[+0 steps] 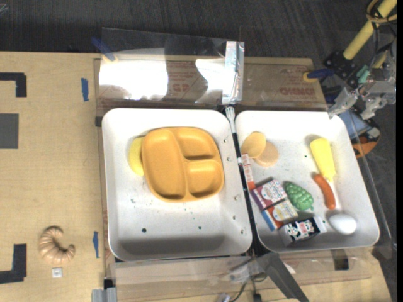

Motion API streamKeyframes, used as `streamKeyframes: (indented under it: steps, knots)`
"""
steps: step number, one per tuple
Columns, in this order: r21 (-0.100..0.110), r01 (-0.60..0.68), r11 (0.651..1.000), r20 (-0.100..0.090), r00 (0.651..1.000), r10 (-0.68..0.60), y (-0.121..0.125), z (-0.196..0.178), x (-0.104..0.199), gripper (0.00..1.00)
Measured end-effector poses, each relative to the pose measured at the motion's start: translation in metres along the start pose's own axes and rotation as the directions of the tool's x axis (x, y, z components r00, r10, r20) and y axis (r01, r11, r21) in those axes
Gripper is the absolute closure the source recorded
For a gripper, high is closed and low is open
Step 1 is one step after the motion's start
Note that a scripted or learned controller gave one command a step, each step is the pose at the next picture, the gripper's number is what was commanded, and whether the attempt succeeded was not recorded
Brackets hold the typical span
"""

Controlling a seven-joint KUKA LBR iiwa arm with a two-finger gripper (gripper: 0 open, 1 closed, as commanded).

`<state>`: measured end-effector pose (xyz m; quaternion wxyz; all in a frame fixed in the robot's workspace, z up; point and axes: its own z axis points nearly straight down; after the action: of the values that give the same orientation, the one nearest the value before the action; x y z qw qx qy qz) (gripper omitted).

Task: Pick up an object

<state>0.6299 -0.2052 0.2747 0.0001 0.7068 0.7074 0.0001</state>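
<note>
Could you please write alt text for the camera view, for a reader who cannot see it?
Two white bins sit side by side: the left bin holds an orange divided tray, the right bin a cup, a toy corn cob, small cartons and a white egg. The gripper hangs beyond the right bin's far corner.

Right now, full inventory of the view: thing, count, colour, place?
Bins: 2, white, side by side on the bench.
Divided tray: 1, orange-yellow, left bin.
Yellow piece: 1, left bin, partly under the tray's left edge.
Cup: 1, tan, right bin, on its side, top left.
Corn: 1, yellow, right bin.
Carrot: 1, orange, below the corn.
Green toy: 1, right bin centre.
Small cartons: about 3, mixed colours, lower middle.
Egg: 1, white, lower right corner.
Croissant: 1, tan, bench at lower left.
Gripper: 1, beyond the right bin's top right corner.
</note>
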Motion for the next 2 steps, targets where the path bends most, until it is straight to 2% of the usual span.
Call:
streamKeyframes:
  steps: [1, 2]
  knots:
    - [0.008, 0.001, 1.000, -0.002, 1.000, -0.001, -0.032, 0.104, -0.018, 0.00]
    - [-0.005, -0.003, 1.000, -0.016, 1.000, 0.003, -0.080, 0.179, -0.005, 0.00]
